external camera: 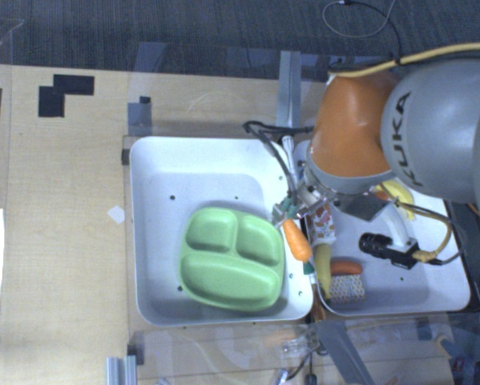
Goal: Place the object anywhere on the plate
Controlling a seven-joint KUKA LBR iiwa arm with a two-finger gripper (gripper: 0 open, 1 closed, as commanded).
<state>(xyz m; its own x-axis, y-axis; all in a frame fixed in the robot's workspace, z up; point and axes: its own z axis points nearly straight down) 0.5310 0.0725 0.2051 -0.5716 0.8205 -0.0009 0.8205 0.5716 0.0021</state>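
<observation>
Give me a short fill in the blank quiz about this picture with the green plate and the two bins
1. The green plate has ____ compartments.
2. The plate lies in the ____ white bin as the camera sees it.
3. The carrot near the gripper is ____ in colour.
4. The arm has an orange band and reaches in from the view's ____.

Missing words: three; left; orange; right

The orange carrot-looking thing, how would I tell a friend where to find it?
Start at the left white bin holding the green divided plate. Go to the plate's right edge, at the wall between the two bins: the carrot lies there, just below the tool. It is small, tapered and bright orange, unlike the yellow piece beside it.
</observation>
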